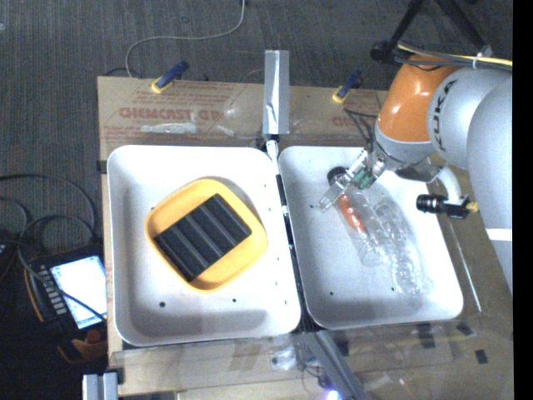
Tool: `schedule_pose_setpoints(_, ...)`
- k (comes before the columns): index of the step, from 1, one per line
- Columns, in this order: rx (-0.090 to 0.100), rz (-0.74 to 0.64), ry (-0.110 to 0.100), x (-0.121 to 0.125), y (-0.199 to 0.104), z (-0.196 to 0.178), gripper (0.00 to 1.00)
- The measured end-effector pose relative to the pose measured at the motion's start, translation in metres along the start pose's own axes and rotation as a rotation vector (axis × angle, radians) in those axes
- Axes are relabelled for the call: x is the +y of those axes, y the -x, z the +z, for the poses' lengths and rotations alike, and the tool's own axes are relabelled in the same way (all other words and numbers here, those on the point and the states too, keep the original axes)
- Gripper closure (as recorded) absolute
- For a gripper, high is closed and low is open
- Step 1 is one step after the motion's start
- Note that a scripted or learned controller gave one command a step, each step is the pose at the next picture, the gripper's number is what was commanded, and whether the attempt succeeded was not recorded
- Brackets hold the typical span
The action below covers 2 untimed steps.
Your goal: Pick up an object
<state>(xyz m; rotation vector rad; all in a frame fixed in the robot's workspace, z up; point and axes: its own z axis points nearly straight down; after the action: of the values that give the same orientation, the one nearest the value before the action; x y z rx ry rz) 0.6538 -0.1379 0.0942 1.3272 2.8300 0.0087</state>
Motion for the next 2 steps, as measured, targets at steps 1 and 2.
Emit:
schedule_pose_setpoints(1, 0.009, 0.176, -0.012, -0.016, 0.009, -0.033, 0.0)
schedule_pose_setpoints(2, 0.009, 0.157, -0.011, 0.016, 0.006, -0.054, 0.0)
